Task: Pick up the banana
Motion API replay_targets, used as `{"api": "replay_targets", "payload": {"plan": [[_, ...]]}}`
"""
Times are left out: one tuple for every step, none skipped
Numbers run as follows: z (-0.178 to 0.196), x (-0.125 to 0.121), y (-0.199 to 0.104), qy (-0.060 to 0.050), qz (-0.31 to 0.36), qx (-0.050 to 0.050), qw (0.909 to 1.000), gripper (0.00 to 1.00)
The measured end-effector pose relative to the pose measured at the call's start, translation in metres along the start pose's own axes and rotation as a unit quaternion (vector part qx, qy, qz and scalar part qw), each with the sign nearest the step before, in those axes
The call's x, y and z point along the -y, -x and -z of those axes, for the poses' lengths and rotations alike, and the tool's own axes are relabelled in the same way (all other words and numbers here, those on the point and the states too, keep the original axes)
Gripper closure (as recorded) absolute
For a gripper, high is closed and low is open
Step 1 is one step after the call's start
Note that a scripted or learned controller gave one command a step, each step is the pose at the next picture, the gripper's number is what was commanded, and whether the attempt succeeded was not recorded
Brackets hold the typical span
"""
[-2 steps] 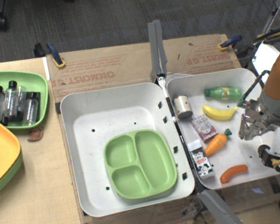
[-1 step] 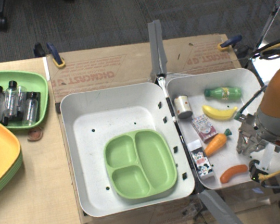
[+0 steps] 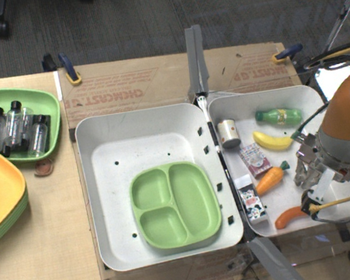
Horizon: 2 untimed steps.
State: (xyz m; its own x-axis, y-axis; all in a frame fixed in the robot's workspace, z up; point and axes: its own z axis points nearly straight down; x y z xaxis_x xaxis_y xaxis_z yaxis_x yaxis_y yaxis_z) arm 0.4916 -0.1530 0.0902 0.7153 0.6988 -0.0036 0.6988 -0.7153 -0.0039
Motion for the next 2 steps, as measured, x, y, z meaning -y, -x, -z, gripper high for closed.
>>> {"api": "replay_targets", "payload": {"plan": [[0.019, -0.016, -0.009, 0.000, -0.063, 0.000, 0.9980, 1.00], [0.001, -0.087, -0.052, 0.000, -0.223, 0.000, 0.9748, 1.00]]}}
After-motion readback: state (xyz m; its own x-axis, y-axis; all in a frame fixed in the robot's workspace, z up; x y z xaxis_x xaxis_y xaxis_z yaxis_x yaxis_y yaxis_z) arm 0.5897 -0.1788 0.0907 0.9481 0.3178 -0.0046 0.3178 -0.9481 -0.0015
